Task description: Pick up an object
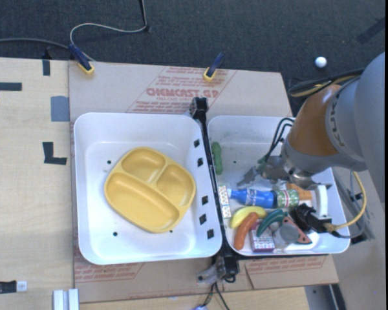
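Left bin point(90, 173): shallow white plastic tray on the cardboard-covered surface point(174, 89). A yellow divided plate with three compartments point(150, 188) lies flat near its middle, slightly turned.

Divider: a row of black clips point(202, 166) runs between the two bins, which sit side by side, touching.

Right bin point(239, 131): a slim green stick-like piece point(216, 157) lies against the left wall. Lower down, a cluster of small objects packed close: a blue bottle with a white label, on its side point(255, 196); a yellow banana-shaped toy point(244, 214) just below it; an orange-red sausage-shaped toy point(244, 230) touching the banana; a teal curved piece point(271, 219); a small printed card point(263, 243) at the front wall.

Arm: grey with orange band point(313, 131), enters from the right and angles down into the right bin. The tool point(266, 171) sits low, just above the blue bottle's upper end, near or touching the clutter. Whether its fingers are spread or pressed together cannot be told; nothing is visibly pinched between them.
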{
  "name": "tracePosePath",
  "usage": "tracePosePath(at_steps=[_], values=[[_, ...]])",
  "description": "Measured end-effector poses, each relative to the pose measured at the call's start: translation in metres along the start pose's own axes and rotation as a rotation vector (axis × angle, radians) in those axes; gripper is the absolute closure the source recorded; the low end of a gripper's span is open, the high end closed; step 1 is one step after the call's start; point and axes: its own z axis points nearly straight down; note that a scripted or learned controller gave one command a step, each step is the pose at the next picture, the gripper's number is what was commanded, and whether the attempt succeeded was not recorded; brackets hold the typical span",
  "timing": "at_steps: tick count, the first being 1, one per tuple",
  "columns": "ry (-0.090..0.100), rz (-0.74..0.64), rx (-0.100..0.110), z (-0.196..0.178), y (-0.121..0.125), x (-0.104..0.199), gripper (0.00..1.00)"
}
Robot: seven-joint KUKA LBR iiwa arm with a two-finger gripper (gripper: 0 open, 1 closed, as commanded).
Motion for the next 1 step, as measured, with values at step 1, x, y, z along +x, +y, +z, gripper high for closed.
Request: tracePosePath(at_steps=[1], values=[[0.000,0.002,0.004,0.0007,0.0164,-0.0014,0.00]])
